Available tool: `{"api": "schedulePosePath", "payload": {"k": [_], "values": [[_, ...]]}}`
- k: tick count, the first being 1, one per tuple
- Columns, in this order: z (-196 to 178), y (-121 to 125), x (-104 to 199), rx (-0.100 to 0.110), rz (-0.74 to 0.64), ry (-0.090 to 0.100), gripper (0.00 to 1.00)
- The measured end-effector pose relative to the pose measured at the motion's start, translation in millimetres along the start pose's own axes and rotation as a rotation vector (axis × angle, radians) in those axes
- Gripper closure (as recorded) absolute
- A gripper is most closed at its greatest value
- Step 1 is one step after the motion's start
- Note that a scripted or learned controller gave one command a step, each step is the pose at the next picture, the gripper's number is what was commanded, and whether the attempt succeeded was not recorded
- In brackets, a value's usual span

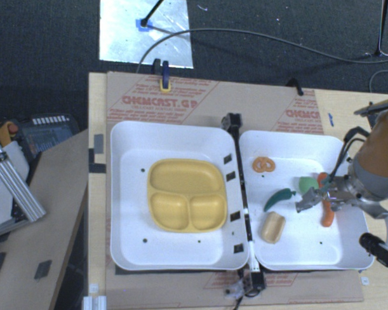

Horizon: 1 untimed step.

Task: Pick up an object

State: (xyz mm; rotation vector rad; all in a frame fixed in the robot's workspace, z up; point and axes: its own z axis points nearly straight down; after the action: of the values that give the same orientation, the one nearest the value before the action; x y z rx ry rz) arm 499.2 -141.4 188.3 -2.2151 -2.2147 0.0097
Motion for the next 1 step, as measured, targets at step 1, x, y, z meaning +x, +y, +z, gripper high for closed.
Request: {"api": "schedulePosePath", "payload": {"k": [1], "values": [[-5.6,3.0,0.3,-0.012,-0.003,-0.003,0.00]]}}
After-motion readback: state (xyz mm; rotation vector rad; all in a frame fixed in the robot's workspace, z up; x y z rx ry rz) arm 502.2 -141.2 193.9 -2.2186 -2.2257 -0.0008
